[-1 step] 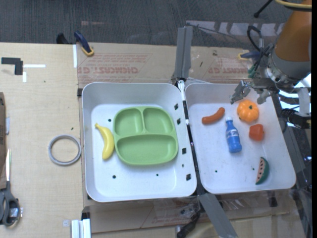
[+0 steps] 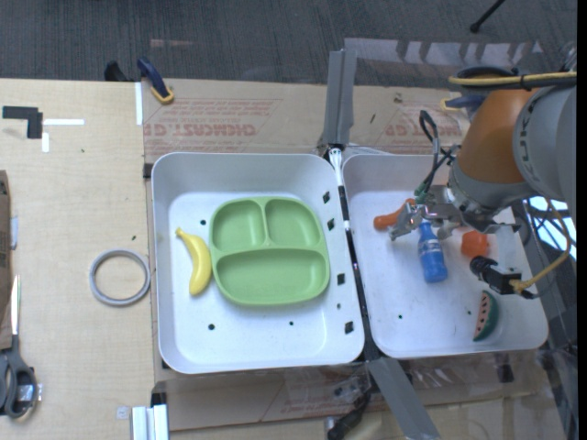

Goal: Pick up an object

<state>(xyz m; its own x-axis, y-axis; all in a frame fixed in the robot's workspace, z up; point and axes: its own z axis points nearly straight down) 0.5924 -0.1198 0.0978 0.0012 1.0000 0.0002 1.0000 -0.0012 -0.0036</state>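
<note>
the camera view looks down on two white bins set side by side on the surface. the left bin holds one green divided plate lying flat in the middle and one yellow banana just beside the plate's left edge. the right bin holds the loose pieces likely meant for picking: one blue bottle lying on its side, one orange carrot-like piece near the divider, one small orange block and one watermelon slice against the right corner. the arm comes in from the right and bends down so that the gripper sits low over the right bin, right at the top end of the bottle and close to the carrot-like piece, which reads as a try at one of those two. whether it is wide, narrow or closed on anything cannot be told from this slant. outside the bins, one grey ring lies on the surface.
</note>
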